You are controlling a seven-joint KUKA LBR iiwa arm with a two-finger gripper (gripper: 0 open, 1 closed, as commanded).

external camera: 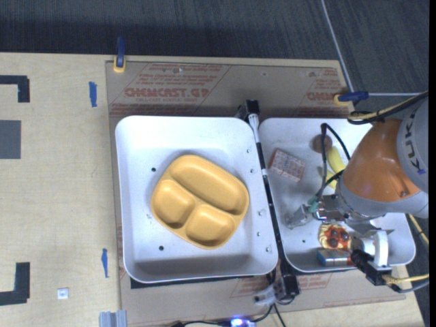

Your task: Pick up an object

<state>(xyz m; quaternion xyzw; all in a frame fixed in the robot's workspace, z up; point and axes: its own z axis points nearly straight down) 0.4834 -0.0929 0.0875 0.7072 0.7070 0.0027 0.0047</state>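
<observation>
My tool (325, 218) hangs low over the right bin (402, 254), hunting small items. I cannot tell its state. The yellow tray (199, 199) fills the left bin (136, 182).

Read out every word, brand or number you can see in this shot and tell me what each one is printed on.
"CHEMCAST GP", red, faint and partly guessed: on the brown board under the bins, top left.
The same red print at the board's top right: too cut off to read.
"KU", black letters: on the arm, at the right edge, cut off there.
Small pink packet in the right bin: print too small to read.
</observation>
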